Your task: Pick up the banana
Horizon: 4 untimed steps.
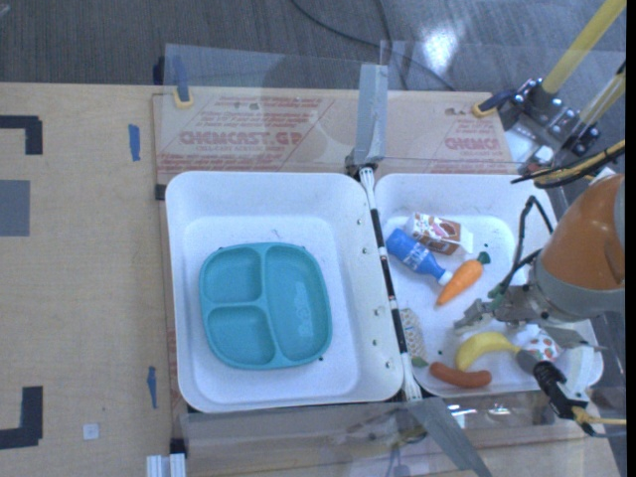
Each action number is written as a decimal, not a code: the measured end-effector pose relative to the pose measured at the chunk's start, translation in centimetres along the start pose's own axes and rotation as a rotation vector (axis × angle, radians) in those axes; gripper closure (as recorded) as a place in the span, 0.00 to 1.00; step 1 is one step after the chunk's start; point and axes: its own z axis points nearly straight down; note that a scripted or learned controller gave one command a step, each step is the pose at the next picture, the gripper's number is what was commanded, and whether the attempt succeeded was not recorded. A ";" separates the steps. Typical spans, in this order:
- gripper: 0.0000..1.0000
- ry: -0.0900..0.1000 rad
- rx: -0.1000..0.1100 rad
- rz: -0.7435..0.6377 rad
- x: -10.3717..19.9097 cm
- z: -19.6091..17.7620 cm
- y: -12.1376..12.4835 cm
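While the gripper (pixel 484 313) hangs low in the right bin (pixel 497 192), finger spread unreadable, the banana (pixel 487 347) lies just near of it, beside the sausage (pixel 459 375).

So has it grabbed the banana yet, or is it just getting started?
Not yet. The arm has reached into the right bin and its gripper sits just above the banana, which lies on the bin floor beside the sausage. Grasping and lifting remain.
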 end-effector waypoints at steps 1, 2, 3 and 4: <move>0.00 0.004 0.001 -0.002 -0.3 0.0 0.1; 0.00 0.004 0.001 -0.009 -0.4 0.0 0.1; 0.00 0.003 0.000 -0.008 -0.3 0.0 0.1; 0.00 -0.001 -0.001 -0.019 0.1 0.0 0.0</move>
